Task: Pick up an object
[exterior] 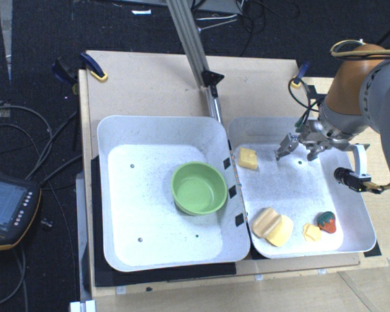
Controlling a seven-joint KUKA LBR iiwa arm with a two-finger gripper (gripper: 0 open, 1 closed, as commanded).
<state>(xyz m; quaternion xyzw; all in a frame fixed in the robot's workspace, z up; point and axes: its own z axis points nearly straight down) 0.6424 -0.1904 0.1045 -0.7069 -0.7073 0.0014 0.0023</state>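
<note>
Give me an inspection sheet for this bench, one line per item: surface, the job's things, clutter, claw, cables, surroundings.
Surface: tan bench bearing a left bin and a right bin, side by side.
Job's things: green bowl in the left bin; in the right bin a yellow block, a pale yellow lump, a small yellow piece and a red and green piece.
Clutter: nothing seen.
Claw: claw over the right bin's far part, open, holding nothing.
Cables: black cables on the floor at left.
Surroundings: handheld pendant at left, metal pole.
</note>
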